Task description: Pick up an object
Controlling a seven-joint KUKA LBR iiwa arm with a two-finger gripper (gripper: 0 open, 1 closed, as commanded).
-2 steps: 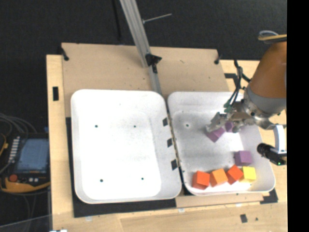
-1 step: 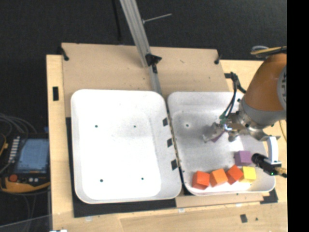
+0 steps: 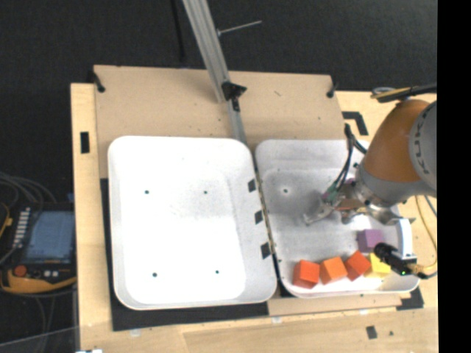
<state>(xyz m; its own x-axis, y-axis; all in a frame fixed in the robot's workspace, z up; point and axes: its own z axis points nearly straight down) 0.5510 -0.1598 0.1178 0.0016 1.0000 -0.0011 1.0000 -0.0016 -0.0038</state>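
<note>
The arm's end effector [image 3: 318,213] hangs low over the bare middle of the right-hand shallow white bin [image 3: 294,168], its metal tip pointing toward the view's left. At this slant and size its state cannot be told, and nothing can be seen held in it.

The things worth picking all lie toward the bin's near edge, below and slightly right of the end effector in the view. They form a loose row along the near wall: a red-orange block [image 3: 306,273] at the left, an orange block [image 3: 333,269] just beside it, a third reddish-orange block [image 3: 358,264] next along, then a small yellow piece [image 3: 380,265] and a pale purple block [image 3: 370,239] set a little further back, close under the wrist. The row's long axis runs left to right along the wall, rising slightly toward the right. The purple block is likely the nearest to the end effector; the red-orange one stands freest on its left side.

The blocks crowd one another and sit near the wall, so the coming reach probably calls for a short move toward the near edge and a careful descent. The bin floor looks flat and smooth. The left-hand white bin [image 3: 184,219] lies just beside, on the tan bench [image 3: 147,101].
</note>
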